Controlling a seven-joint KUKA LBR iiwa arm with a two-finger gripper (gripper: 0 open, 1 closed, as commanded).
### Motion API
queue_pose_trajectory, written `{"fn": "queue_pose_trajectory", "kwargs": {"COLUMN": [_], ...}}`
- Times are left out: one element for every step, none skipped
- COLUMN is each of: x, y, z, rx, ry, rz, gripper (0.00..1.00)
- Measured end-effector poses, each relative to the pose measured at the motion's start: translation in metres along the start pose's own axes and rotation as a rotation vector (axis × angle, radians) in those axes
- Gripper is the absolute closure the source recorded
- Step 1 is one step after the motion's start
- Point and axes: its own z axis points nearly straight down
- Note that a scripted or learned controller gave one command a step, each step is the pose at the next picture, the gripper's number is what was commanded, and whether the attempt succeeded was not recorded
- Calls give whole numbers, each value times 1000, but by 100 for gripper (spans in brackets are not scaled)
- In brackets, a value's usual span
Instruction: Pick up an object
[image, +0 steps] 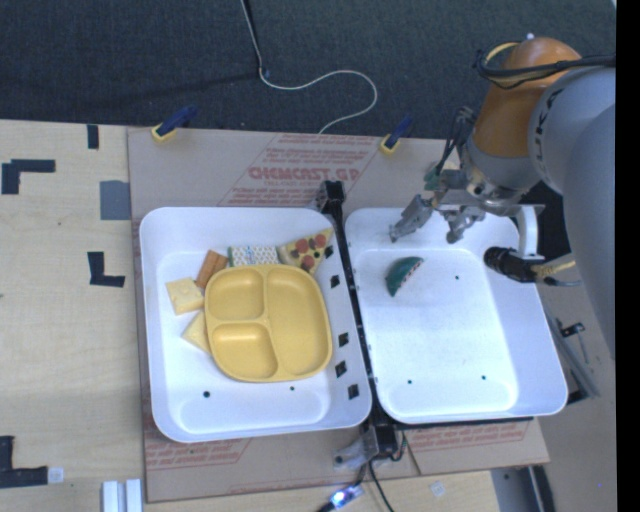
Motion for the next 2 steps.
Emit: {"fn": "queue_pose_trajectory", "kwargs": {"x": [0, -2], "y": [3, 13], "z": [-10, 44], "rx": [-15, -12], "ry": [-2, -3], "rz": [-3, -4], "gripper": [0, 0]}}
